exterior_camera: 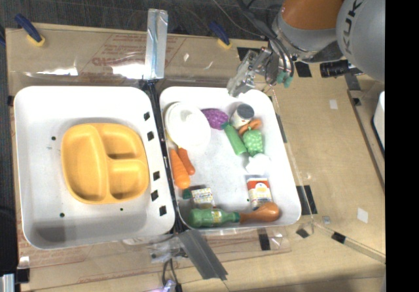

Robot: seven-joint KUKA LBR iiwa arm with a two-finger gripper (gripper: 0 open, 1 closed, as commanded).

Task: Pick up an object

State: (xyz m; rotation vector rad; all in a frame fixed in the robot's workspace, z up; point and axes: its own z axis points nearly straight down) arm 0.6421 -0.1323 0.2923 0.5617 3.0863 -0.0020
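- The gripper [252, 74] hovers over the right bin's [288, 173] far rim; I cannot tell how wide it stands.
- Nearest target: the small jar [243, 113], just inside that rim.
- Best descend straight, clearing the purple piece [215, 117] beside it.

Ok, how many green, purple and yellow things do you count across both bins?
Green: 3 (green stick, green bumpy piece, green bottle)
Purple: 1 (purple piece)
Yellow: 1 (yellow divided tray)
Total: 5
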